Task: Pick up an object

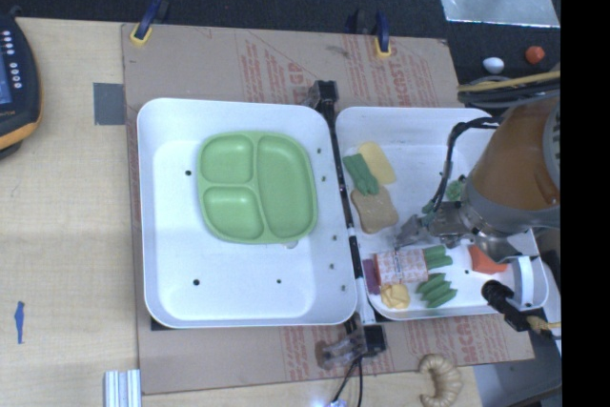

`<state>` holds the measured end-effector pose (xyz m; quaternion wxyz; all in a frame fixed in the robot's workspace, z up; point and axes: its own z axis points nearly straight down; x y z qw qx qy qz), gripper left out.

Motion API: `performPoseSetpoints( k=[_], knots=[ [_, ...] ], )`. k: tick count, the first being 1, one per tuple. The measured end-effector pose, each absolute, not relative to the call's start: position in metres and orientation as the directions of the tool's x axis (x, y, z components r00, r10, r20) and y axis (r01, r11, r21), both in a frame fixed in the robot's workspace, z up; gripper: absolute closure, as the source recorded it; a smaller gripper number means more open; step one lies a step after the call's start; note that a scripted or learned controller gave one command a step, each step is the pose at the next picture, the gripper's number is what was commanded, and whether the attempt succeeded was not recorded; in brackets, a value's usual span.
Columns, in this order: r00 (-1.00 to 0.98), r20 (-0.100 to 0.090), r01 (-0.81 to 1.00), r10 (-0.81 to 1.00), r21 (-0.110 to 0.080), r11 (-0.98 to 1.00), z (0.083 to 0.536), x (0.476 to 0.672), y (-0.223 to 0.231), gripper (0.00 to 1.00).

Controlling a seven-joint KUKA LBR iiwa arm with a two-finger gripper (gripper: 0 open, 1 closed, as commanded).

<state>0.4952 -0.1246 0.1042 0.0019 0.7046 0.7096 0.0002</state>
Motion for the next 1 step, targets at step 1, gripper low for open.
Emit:
performPoseSetpoints(
  k=[1],
  knots=[
    [-0.006, -0.003, 1.000, 1.000, 0.004, 0.006, 0.1167, 0.5951, -0.1755, 0.00]
  ],
)
